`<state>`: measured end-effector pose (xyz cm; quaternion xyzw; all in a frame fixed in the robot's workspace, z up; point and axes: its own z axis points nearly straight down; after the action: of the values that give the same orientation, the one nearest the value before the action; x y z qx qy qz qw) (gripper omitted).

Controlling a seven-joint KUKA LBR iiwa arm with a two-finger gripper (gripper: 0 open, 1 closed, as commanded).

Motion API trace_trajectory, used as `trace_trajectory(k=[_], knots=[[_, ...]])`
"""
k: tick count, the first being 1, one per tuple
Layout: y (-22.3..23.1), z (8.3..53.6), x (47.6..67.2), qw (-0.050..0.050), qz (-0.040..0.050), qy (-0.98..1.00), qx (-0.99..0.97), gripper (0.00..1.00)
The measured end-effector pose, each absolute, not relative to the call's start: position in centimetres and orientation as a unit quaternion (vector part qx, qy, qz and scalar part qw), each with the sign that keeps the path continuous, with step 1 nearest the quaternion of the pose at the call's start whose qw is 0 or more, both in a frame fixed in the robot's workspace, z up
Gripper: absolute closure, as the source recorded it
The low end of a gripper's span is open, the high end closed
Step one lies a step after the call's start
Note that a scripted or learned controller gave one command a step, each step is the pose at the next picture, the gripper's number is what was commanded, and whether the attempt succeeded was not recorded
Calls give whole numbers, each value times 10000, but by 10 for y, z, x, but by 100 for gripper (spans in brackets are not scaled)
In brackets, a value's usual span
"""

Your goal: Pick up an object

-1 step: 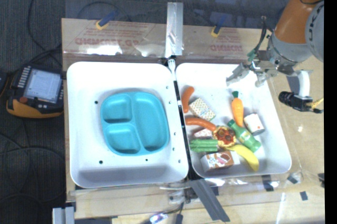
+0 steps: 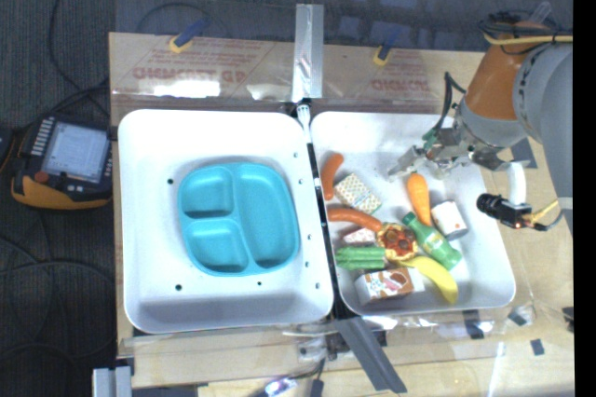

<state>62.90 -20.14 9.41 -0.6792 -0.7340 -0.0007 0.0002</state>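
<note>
Two white bins are seen side by side; the right bin (image 2: 358, 139) is heaped with toy food. An orange carrot (image 2: 419, 197) lies just below and slightly left of the gripper (image 2: 430, 155), its long axis running roughly up-down in the view. The arm (image 2: 503, 92) is bent in from the right, wrist low over the bin. Finger spacing cannot be told. Nothing is seen held.
</note>
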Motion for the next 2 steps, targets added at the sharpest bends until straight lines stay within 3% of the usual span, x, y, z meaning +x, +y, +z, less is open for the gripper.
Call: trace_trajectory(k=[1,2], knots=[[-202,91,587,-43,-33,-7183,-6957,0],[-201,101,588,-46,-55,-7188,-6952,100]])
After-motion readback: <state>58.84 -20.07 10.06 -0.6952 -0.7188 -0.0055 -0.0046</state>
